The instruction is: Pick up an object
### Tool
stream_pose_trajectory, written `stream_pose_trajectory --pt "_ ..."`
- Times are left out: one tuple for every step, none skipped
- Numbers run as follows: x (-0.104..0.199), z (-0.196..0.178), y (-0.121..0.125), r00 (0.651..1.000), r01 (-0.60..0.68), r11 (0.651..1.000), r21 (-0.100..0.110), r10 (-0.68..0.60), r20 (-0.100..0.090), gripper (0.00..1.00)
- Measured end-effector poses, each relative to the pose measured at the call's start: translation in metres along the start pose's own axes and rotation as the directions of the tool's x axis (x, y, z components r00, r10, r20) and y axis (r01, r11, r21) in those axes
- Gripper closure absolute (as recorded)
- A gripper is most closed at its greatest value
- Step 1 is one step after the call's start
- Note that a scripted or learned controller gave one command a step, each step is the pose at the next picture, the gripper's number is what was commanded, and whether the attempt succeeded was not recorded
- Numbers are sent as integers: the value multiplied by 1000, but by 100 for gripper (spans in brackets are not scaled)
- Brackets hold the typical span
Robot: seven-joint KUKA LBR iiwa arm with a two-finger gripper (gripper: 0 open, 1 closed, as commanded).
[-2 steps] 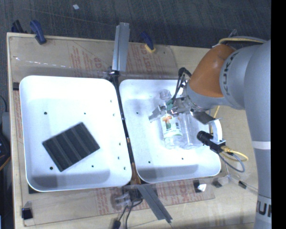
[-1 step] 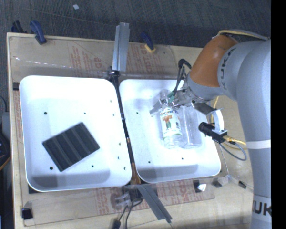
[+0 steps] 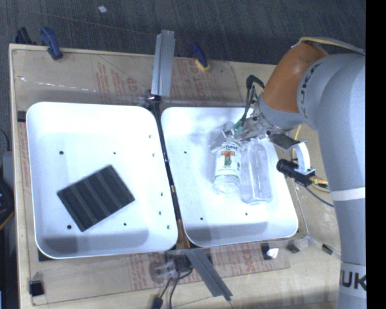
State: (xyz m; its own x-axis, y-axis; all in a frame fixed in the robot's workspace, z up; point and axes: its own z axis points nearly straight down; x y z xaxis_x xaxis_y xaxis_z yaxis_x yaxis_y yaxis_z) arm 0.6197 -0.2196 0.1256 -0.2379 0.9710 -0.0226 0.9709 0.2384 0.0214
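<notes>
Where the arm [image 3: 328, 102] reaches in from the right, its grey casing and orange band cover the upper right corner of the right bin [image 3: 186, 172], and the gripper [image 3: 248, 129] sits low over the tops of two bottles. Whether its fingers are apart or together I cannot tell, since wrist and cabling mask them.

The bottle with a label [image 3: 227, 163] is clear plastic, lying roughly lengthwise, its paper label white with green and orange print; the print is too small to read. Just beside it, touching along the side, lies a plain clear bottle [image 3: 256, 171], hard to outline against the white floor.

The left bin [image 3: 45, 147] is shallow, white, round-cornered, and holds a dark ribbed pad [image 3: 95, 197], rectangular and lying flat at a slant. Blue clamps [image 3: 51, 44] grip the bench's far edge.
</notes>
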Motion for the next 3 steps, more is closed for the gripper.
stream_pose_trajectory --pt "16 31 4 998 68 998 17 -67 -22 0" --pt "15 19 6 997 70 997 14 -70 -19 100" --pt "46 -43 49 999 30 999 30 -29 -27 100"
